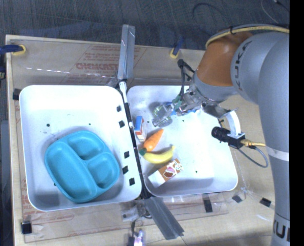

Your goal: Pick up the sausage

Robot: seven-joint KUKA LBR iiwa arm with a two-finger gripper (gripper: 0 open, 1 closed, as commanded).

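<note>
Red mirrored print on the bench board (98, 64), unreadable.

Two bins are set side by side on the tabletop (65, 50) — a divided tray (82, 165) lies in the left bin (34, 101); a carrot (153, 140), banana (158, 156) and packet (165, 172) are clustered in the right bin (213, 168).

Faint red print on the table (98, 60) beyond the left bin, too blurred to read, small carton (167, 170) label in right bin illegible
</note>
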